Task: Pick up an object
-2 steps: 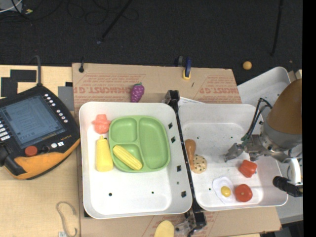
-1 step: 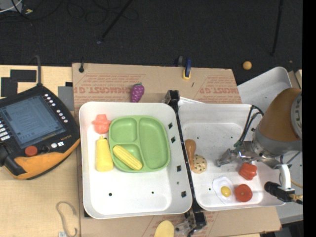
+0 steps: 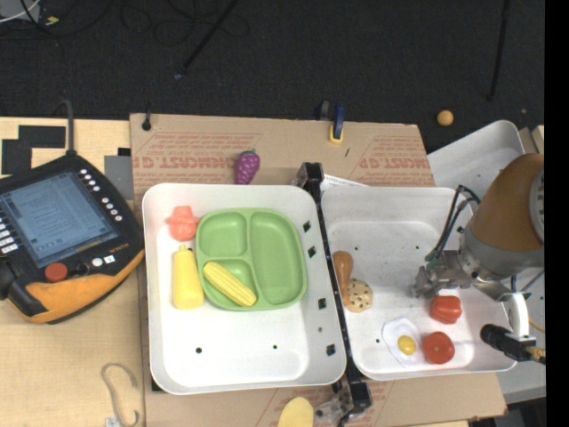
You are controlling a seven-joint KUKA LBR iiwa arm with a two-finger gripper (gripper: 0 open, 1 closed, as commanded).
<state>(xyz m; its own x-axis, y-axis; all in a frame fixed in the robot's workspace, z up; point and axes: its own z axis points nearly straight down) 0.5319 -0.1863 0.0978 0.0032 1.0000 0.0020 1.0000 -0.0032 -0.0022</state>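
Observation:
My gripper (image 3: pixel 434 283) is low in the right bin (image 3: pixel 382 216), toward its right side. Directly below it, touching or nearly touching, lies a red pepper-like toy (image 3: pixel 445 309). A red tomato (image 3: pixel 437 348) and a fried egg (image 3: pixel 402 340) lie nearer the front wall. A cookie (image 3: pixel 358 295) and a brown drumstick-like piece (image 3: pixel 341 263) rest by the bin's left wall. Nothing shows as being held.
The left bin (image 3: pixel 231 363) holds a green divided plate (image 3: pixel 253 256) bearing a corn cob (image 3: pixel 229 284), plus a yellow bottle (image 3: pixel 186 278) and a pink toy (image 3: pixel 181 223). Purple grapes (image 3: pixel 247 165) lie behind the bins, a yellow lemon (image 3: pixel 296 411) in front, and a teach pendant (image 3: pixel 62 229) at left.

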